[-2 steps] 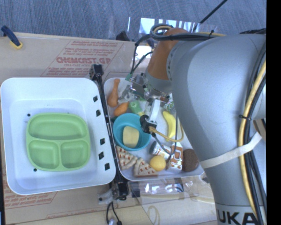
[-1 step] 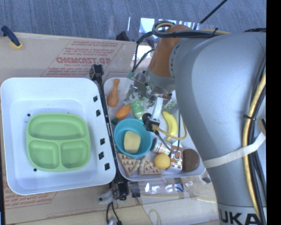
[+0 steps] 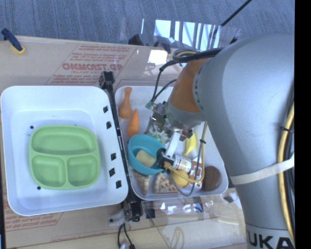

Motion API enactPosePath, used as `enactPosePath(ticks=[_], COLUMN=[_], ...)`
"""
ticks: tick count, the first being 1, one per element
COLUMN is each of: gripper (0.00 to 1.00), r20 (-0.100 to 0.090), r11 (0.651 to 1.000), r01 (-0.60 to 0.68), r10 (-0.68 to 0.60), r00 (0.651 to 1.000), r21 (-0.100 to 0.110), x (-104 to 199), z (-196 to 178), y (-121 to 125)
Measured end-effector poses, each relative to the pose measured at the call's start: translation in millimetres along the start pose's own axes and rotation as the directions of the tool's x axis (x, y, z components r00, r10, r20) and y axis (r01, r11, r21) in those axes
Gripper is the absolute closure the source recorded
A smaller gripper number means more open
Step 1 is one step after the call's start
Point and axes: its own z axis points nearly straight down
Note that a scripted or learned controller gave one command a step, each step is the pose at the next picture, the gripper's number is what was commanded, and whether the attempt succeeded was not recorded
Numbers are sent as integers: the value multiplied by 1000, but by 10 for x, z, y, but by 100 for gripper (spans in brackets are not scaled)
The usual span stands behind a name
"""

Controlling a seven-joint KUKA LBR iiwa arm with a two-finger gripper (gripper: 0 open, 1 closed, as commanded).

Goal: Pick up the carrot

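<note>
Carrot lies beside right bin's left wall.

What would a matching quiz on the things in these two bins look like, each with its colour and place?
Things:
1. divided plate
2. carrot
3. bowl
4. round thing

Colour and place:
A. blue, middle of the right-hand bin
B. brown, near right corner of the right-hand bin
C. green, in the left-hand bin
D. orange, by the right-hand bin's left wall

Pairs: 1-C, 2-D, 3-A, 4-B
</note>
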Motion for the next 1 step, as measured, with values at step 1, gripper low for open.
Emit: enactPosePath(ticks=[1], gripper=[100], r20=[-15], r11=[999], r01=[32], r10=[-32], r00=[999], r21=[-1], x=[298], z=[-1035], y=[-1059])
